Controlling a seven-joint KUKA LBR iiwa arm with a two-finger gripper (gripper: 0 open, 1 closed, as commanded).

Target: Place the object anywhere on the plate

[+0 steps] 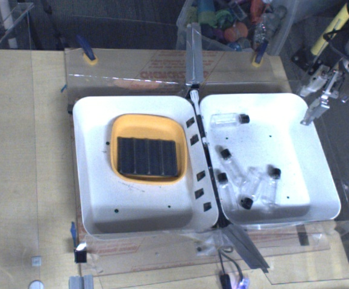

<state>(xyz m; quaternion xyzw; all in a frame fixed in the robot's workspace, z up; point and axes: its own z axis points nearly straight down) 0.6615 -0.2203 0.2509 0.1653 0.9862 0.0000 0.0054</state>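
Clear vials (252,185) with black caps sit clustered in the right bin (319,161), well below-left of the gripper (319,104), which hangs over the bin's far right corner; can't tell its state. Yellow plate (148,148) is far left. No readable labels.

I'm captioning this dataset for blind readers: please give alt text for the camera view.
A yellow plate holding a dark ribbed insert sits in the left white bin; several clear bottles with black caps lie scattered in the right bin. The gripper hangs above the right bin's far right corner.
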